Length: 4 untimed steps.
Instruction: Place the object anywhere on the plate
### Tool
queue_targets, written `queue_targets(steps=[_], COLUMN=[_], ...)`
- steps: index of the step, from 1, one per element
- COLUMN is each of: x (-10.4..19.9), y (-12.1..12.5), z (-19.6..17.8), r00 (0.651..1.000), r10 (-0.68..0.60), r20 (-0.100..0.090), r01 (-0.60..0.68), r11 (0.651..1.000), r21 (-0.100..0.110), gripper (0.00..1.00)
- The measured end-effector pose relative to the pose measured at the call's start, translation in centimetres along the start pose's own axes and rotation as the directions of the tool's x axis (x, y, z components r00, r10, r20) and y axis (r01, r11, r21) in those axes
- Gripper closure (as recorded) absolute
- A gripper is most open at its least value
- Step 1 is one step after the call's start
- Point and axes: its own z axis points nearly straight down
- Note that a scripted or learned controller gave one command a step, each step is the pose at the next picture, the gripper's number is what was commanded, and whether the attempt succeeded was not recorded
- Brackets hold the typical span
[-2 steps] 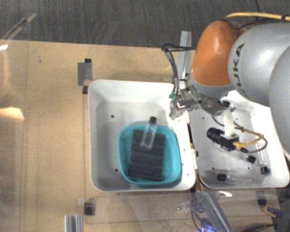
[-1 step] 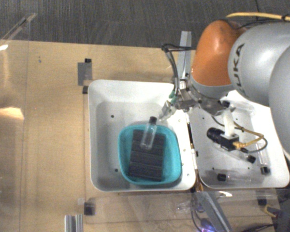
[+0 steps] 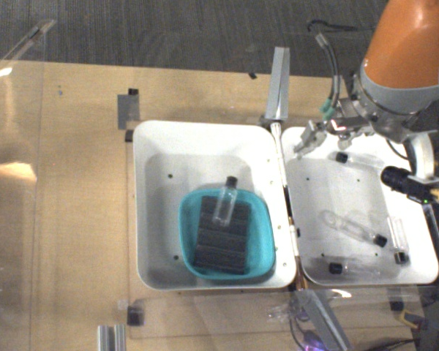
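A teal plate (image 3: 261, 229) sits in the left bin (image 3: 157, 218), toward its front right. A dark ribbed block (image 3: 221, 238) lies on the plate. A clear vial with a black cap (image 3: 224, 202) rests on the block's far end, cap pointing away. My gripper (image 3: 311, 134) hangs over the far left corner of the right bin (image 3: 314, 196), below the orange band of the arm (image 3: 410, 28). It is well apart from the plate, and I see nothing held in it.
In the right bin lie a clear vial (image 3: 350, 227) and a second vial (image 3: 397, 238) near the right wall. Small black caps (image 3: 335, 268) sit near the front and at the back (image 3: 342, 157). A metal post (image 3: 278, 82) stands behind the bins' shared wall.
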Motion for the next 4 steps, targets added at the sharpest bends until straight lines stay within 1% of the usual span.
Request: queue_targets(steps=[1, 2, 3, 4], x=[-3.1, -8.1, -7.9, -7.0], y=[-4.8, -8.6, -8.3, -3.7], z=[-10.0, -9.9, -11.2, -1.9], r00=[0.980, 0.980, 0.977, 0.978], r10=[-0.201, -0.201, -0.211, -0.207], r20=[0.002, 0.003, 0.010, -0.001], r01=[0.201, 0.201, 0.211, 0.207], r11=[0.980, 0.980, 0.977, 0.978], r21=[-0.003, 0.000, -0.009, 0.004], gripper=[0.00, 0.00, 1.00, 1.00])
